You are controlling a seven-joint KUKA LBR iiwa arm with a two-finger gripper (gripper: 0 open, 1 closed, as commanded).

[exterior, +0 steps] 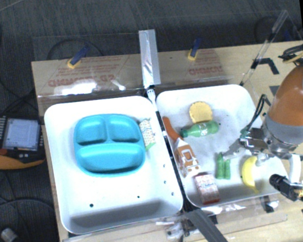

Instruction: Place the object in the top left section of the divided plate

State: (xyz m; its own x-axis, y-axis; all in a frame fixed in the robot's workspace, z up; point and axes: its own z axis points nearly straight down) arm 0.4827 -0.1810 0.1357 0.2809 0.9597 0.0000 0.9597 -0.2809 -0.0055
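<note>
tool: at the right bin's right edge, low over the clutter; whether it is spread or pinching anything, cannot tell.
arm: orange band above the wrist, reaching in from right of the right bin, likely lining up a pick.
yellow object: near corner of the right bin, just beside the tool; probably the intended pick, not certain.
red-white box: near edge of the right bin, left of the yellow object.
green block: between box and yellow object.
green bottle: lying flat, mid right bin.
round yellow item: far side of the right bin.
divided plate: blue, in the left bin, well apart from the right bin's clutter; top left section bare, awaiting the drop.
task status: object not yet delivered.
</note>
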